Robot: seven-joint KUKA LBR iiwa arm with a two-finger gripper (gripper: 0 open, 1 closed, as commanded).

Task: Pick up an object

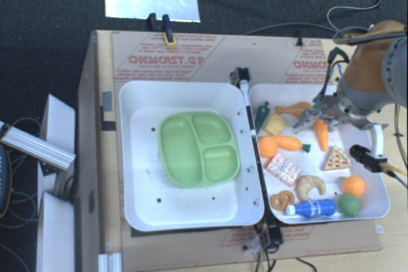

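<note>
Gripper (310,116) sits low in my right bin (380,206), its fingers spread open with nothing between them. Near me lie a blue bottle (313,207), a pretzel (281,200) and a green ball (348,204). Farther back, a carrot (322,134) lies just beside the fingers. My left bin (137,156) holds a green plate (198,148).

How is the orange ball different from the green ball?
The orange ball is orange; the green ball is dark green. The orange ball lies farther from the bin's near edge, while the green ball sits right by the blue bottle. Both are round, similar in size, touching, in the right bin.
</note>
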